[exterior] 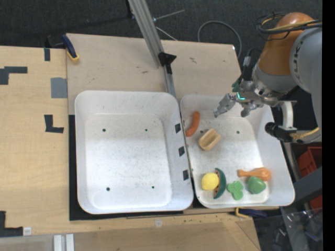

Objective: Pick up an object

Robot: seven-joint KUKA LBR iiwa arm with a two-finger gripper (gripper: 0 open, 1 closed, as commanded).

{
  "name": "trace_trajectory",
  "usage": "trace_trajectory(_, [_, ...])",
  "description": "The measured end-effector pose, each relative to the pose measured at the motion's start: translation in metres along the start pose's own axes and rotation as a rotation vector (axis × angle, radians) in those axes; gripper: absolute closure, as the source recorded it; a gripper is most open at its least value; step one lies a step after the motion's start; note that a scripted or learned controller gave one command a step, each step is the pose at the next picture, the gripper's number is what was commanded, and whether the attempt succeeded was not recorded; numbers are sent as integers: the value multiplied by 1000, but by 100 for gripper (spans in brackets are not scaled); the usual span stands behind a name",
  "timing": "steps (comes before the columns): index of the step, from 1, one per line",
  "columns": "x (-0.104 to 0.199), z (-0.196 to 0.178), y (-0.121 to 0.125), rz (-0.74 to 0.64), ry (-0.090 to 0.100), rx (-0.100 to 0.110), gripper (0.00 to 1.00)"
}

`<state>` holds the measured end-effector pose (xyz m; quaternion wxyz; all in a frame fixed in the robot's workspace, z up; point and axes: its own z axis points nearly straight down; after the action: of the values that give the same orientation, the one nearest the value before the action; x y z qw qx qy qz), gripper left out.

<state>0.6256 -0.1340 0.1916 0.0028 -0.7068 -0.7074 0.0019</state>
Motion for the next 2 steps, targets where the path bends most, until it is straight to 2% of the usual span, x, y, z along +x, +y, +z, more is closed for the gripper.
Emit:
trace_trajectory(1, [0, -3, 1, -1, -1, -5, 0])
trace_trajectory(2, [1, 42, 5, -1, -2, -1, 0])
